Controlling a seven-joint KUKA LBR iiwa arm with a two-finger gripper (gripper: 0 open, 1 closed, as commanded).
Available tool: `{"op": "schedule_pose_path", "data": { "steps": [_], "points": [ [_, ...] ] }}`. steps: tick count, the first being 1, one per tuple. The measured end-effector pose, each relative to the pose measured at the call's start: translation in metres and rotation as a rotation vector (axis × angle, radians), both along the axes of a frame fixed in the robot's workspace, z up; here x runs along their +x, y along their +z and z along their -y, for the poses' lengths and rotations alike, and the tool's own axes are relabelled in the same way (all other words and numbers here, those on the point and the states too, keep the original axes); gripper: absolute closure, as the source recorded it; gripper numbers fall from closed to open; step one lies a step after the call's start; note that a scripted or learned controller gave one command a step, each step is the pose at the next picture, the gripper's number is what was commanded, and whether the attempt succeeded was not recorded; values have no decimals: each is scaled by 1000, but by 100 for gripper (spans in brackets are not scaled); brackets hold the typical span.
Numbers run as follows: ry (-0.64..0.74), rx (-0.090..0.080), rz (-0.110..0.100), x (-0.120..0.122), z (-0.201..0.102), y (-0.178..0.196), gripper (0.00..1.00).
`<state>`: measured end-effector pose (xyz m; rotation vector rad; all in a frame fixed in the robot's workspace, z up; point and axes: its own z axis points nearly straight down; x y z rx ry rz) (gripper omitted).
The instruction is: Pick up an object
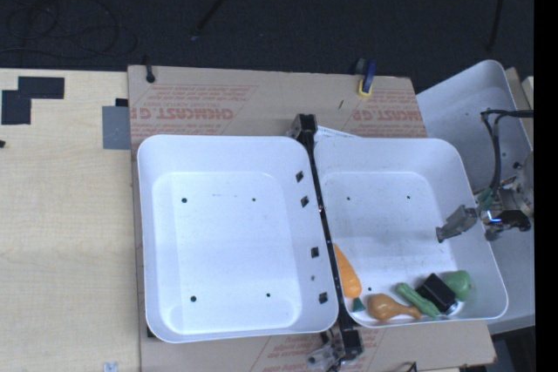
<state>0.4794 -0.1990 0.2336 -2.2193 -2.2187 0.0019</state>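
The hand (459,223), its grip state impossible to tell, hovers above the right bin (384,154), apparently approaching; next it must descend toward the black block (436,292).

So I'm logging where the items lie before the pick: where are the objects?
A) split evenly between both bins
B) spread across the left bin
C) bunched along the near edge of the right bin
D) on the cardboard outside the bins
C: the orange carrot-like piece, the green piece and the black block all lie along the right bin's near edge.
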Motion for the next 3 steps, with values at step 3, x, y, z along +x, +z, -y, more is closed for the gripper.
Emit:
{"op": "schedule_pose_path", "data": {
  "steps": [3],
  "points": [
    [3, 8, -1, 142, -174, -85, 0]
  ]
}}
